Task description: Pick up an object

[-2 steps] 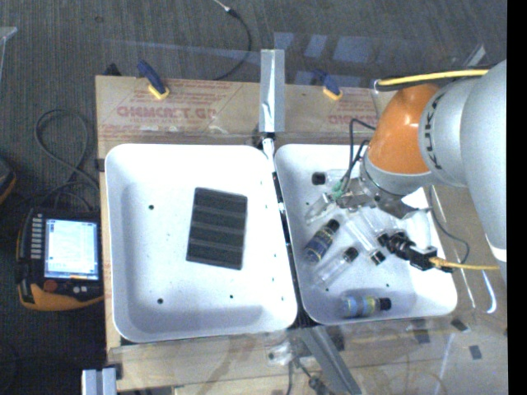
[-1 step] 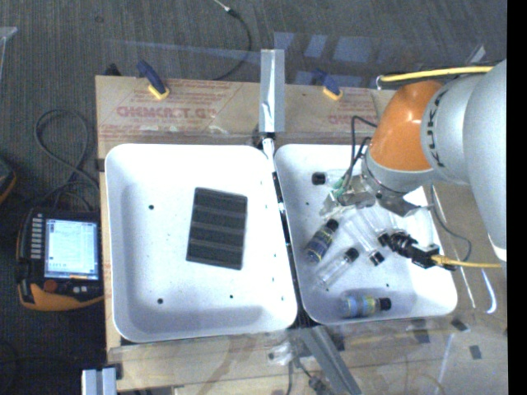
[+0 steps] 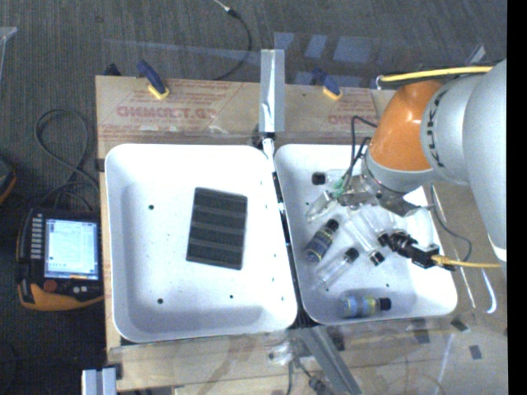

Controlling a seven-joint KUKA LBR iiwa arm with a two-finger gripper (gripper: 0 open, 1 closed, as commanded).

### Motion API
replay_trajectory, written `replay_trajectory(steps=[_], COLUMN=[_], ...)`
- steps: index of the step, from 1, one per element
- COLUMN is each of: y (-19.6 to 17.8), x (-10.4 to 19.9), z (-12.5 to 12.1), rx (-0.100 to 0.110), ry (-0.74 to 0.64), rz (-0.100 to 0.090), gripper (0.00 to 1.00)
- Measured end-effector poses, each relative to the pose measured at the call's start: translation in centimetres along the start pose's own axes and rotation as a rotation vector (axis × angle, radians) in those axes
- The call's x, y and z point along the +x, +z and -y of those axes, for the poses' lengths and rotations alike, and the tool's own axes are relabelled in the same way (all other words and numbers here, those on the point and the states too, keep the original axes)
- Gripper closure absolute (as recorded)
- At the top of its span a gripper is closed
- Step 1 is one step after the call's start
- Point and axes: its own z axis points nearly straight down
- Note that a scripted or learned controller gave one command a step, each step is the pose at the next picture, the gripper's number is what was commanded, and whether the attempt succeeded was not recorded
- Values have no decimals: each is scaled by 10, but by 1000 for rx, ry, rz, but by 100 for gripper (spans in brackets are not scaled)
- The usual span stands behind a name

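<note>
My gripper (image 3: 346,194) hangs low over the back middle of the right bin (image 3: 440,299), beneath the orange band of the arm. Just under it lies a clear plastic item with a bit of green (image 3: 336,191), too blurred to tell if they touch. In front of that are a dark small bottle (image 3: 322,239), a clear vial with a black cap (image 3: 338,264) and a bottle with blue and yellow on it (image 3: 365,305) near the front wall. A small black cap (image 3: 318,178) sits at the back left. The left bin (image 3: 123,220) holds a black ribbed rectangular pad (image 3: 217,227).
A metal divider post (image 3: 271,89) stands at the back between the bins. Blue clamps (image 3: 151,77) hold the wooden board behind them. A teach pendant with a lit screen (image 3: 62,253) lies on the floor to the left.
</note>
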Motion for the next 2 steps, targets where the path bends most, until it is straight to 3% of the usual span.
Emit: replay_trajectory(steps=[1,2], y=[-9,-9], x=[1,1], z=[-1,-1], rx=[-1,0], ry=[0,0], rz=[-2,-2], gripper=[100,0])
